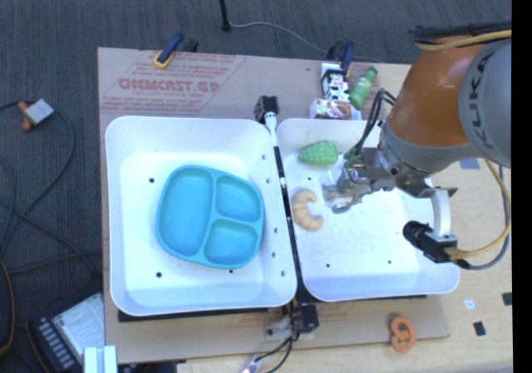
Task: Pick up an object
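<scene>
Hand (342, 195): metal, low over the right bin (374, 276); finger opening cannot be told, nothing seen between the fingers.

Croissant (306, 209): tan, curved, ridged pastry shape; just left of the hand, long axis running near-to-far along the bin's left wall, ends curling toward the hand.

Green object (319, 153): bumpy, rounded, long axis left-right; beyond the hand, near the far wall.

Open white floor lies nearer than the hand.

Left bin (133, 280): holds a blue three-compartment plate (210, 216), smooth plastic, well left of the hand.
</scene>
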